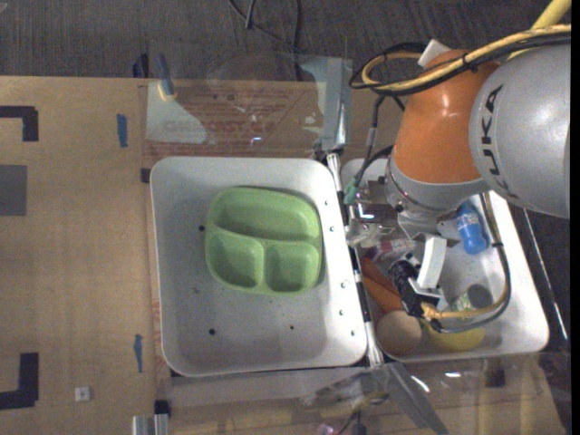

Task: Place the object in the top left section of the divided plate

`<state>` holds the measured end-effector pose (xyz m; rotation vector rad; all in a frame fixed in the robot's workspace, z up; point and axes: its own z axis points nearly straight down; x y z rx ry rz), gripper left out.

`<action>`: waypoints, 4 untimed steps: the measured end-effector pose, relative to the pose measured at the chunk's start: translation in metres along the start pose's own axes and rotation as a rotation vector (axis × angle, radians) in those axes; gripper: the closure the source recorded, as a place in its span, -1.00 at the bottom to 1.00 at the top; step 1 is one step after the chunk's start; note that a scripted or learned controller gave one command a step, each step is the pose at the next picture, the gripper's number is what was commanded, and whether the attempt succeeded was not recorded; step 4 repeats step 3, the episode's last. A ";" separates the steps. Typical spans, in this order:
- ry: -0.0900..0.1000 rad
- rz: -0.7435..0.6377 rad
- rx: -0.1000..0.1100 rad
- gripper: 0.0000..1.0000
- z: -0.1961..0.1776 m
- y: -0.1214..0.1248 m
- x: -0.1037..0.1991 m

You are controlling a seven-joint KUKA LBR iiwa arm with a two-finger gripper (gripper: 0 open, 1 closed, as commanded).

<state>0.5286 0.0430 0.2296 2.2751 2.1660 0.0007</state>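
A green divided plate [264, 240] lies in the left white bin [181, 315], with one long section along its top and two smaller ones below. All its sections look bare. My gripper [391, 247] hangs low over the left part of the right bin [526, 324], under the grey and orange wrist, among a pile of small objects. Beside it lie a tan egg-shaped object [399, 332], a yellow object [458, 335], an orange piece [376, 288] and a blue bottle [470, 229]. The wrist hides what sits right under the gripper.
A rim between the two bins [349, 270] separates the gripper from the plate. Yellow and black cables [471, 308] loop across the right bin. A clear plastic sheet [236, 107] lies on the wooden bench behind the left bin.
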 end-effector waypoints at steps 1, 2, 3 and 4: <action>0.000 -0.157 -0.002 1.00 0.034 0.050 0.038; 0.000 0.086 0.006 1.00 0.046 -0.047 0.014; 0.000 -0.013 0.001 1.00 0.037 -0.053 0.062; 0.000 -0.013 0.001 1.00 0.037 -0.053 0.062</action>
